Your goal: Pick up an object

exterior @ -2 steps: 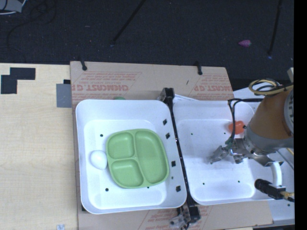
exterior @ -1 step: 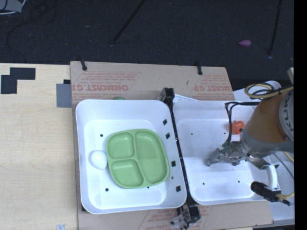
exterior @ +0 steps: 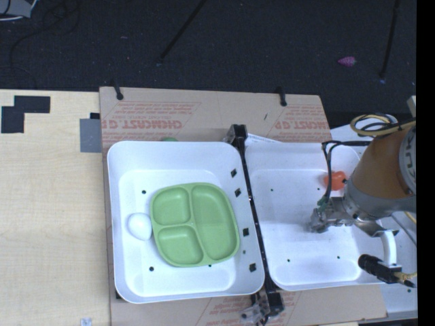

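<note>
My gripper (exterior: pixel 321 221) is low over the floor of the right bin (exterior: pixel 292 277), right of its middle, with the grey and orange arm reaching in from the right. A small orange object (exterior: pixel 336 179) lies just beyond the gripper, near the bin's back right, apart from it. In the left bin (exterior: pixel 129 161) a green divided plate (exterior: pixel 194 223) lies flat in the middle. A white egg-shaped object (exterior: pixel 140 225) rests against the plate's left edge.
A black divider (exterior: pixel 249 216) runs between the two bins. Cardboard (exterior: pixel 204 114) lies under and behind them. The pale bench top (exterior: pixel 47 216) stretches to the left. The floor of the right bin is bare white left of the gripper.
</note>
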Tool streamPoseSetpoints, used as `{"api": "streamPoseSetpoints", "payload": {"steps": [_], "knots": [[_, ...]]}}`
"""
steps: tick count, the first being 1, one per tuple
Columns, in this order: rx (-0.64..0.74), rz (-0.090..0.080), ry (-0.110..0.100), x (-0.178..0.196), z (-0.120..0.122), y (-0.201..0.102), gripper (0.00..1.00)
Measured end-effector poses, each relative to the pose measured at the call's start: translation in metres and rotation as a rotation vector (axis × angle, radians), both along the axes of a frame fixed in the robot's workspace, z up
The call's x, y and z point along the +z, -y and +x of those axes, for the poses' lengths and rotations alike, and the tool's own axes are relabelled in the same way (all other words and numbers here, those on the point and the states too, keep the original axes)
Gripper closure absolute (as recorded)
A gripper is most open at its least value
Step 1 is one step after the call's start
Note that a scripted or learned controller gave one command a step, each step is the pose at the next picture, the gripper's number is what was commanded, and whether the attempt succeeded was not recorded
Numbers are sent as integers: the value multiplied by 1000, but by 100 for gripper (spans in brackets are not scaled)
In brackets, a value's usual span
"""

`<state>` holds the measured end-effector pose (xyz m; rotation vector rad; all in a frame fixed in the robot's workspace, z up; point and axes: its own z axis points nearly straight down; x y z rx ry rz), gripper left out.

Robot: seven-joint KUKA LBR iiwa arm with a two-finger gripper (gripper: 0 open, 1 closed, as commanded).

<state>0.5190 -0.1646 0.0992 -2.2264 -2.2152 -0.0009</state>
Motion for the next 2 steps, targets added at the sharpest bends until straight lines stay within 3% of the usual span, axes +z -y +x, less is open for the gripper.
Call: {"api": "streamPoseSetpoints", "payload": {"steps": [2], "knots": [[7,-1,2,104,-7,-17,100]]}}
